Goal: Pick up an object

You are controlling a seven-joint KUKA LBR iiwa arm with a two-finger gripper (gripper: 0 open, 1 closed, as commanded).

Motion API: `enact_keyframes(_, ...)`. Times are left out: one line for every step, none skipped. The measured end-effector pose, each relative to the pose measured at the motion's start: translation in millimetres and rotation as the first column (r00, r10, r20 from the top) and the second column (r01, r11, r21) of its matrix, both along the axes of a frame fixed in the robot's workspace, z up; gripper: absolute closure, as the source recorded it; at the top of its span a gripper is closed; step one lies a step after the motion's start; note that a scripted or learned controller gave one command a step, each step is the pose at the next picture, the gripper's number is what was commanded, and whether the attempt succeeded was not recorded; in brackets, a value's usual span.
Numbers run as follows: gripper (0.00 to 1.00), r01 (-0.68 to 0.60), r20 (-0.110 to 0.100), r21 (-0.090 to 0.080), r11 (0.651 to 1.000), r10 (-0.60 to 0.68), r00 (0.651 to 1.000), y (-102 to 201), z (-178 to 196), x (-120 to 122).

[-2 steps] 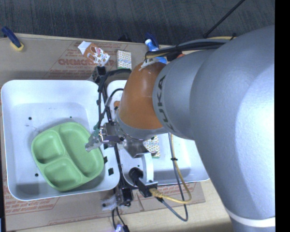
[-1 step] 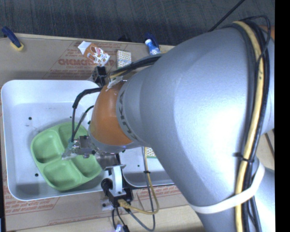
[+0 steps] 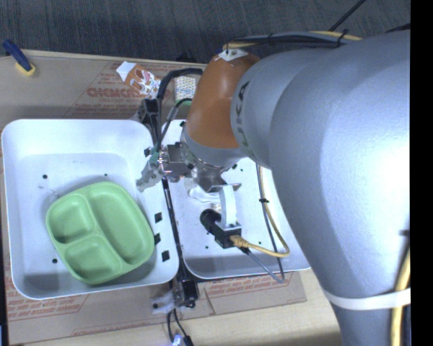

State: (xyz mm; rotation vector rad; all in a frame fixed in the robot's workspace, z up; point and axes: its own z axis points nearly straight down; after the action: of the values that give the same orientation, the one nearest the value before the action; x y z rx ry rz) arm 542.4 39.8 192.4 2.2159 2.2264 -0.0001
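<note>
A light green divided plate (image 3: 99, 231) lies flat in the left bin (image 3: 29, 143), toward its front. My gripper (image 3: 151, 170) hangs over the right edge of the left bin, just beyond the plate's far right rim and close to the wall between the two bins. The grey arm with its orange band (image 3: 215, 107) comes in from the right and hides most of the right bin (image 3: 224, 265). Nothing can be made out in the gripper.
The bins stand on a cardboard sheet (image 3: 72, 71). A small blue and yellow clamp (image 3: 19, 57) sits at its far left corner, and a crumpled printed wrapper (image 3: 137, 80) lies behind the left bin. The back half of the left bin is bare white floor.
</note>
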Motion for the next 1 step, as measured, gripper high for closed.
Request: enact_keyframes(0.00, -0.002, -0.001, 0.001, 1.000, 0.002, 1.000, 46.5, -0.8, 60.4)
